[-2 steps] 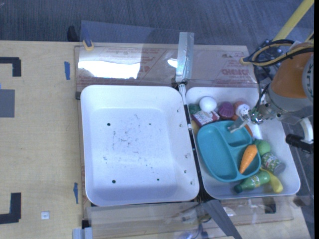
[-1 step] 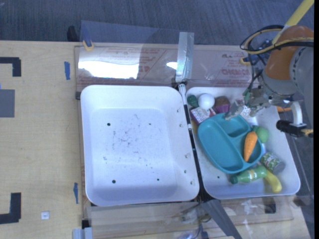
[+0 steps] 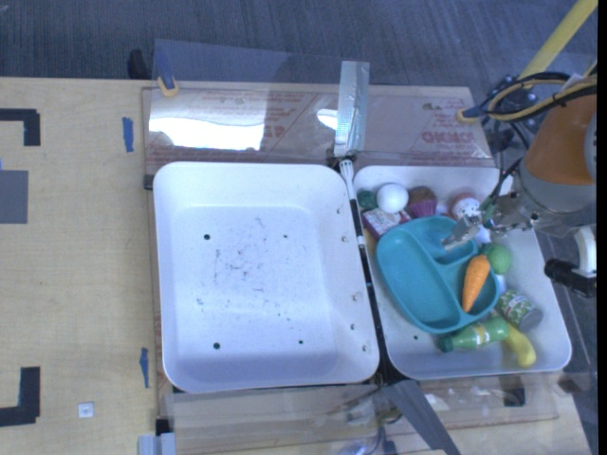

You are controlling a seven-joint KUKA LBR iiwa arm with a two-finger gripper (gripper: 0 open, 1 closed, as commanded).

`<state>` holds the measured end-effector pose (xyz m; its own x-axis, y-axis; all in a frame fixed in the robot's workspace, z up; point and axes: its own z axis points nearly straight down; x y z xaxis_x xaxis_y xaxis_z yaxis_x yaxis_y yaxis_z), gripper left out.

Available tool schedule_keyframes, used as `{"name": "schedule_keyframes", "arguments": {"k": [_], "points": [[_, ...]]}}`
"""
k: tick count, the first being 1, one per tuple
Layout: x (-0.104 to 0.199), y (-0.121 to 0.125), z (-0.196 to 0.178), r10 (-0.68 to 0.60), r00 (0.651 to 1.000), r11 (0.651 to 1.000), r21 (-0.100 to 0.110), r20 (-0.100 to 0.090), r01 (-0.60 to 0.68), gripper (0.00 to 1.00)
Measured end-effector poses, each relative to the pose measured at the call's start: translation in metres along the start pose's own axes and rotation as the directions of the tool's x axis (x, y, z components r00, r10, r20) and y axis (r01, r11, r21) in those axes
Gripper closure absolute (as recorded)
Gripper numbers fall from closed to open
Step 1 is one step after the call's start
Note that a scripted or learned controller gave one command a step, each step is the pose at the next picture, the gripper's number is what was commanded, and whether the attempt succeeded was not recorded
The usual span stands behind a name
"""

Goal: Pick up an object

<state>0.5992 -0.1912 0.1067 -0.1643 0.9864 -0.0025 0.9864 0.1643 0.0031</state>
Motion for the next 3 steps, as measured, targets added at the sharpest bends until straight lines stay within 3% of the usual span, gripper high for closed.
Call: {"name": "schedule_keyframes", "arguments": {"k": [1, 2, 3], "points": [[0.015, -0.056, 0.013, -0.068, 0.998, 0.997, -0.022, 0.009, 0.068, 0.0], [0.032, -0.08, 0.009, -0.039, 0.999, 0.998, -0.039, 0.014, 0.039, 0.0], [0.03, -0.085, 0.003, -0.036, 0.999, 0.999, -0.025, 0.013, 0.037, 1.0]]}}
